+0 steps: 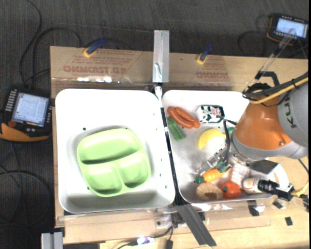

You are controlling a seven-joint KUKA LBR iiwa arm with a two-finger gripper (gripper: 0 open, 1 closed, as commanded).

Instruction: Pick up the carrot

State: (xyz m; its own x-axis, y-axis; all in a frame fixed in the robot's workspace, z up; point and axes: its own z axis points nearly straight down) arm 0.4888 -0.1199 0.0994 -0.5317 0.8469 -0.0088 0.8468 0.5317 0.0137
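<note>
Just below the lemon point(210, 138), toward the near wall of the right bin point(197, 100), the carrot point(211, 176) is seen: orange body, green stub at its left end. Its long axis is judged roughly left-right, tilted slightly up toward the right. The tool point(222, 165) is placed just up-right of the carrot, very close, possibly touching; contact cannot be confirmed. Tool state cannot be told: the wrist hides it. No carrot is seen pinched in it, so the grasp is judged not yet made.

Below-right of the lemon a tomato point(231, 189) sits just right of the carrot, and a tan piece point(209, 192) just under it. Crowding is judged the main risk.

The coming move is judged a short shift down-left, with closure across the carrot's short axis.
</note>
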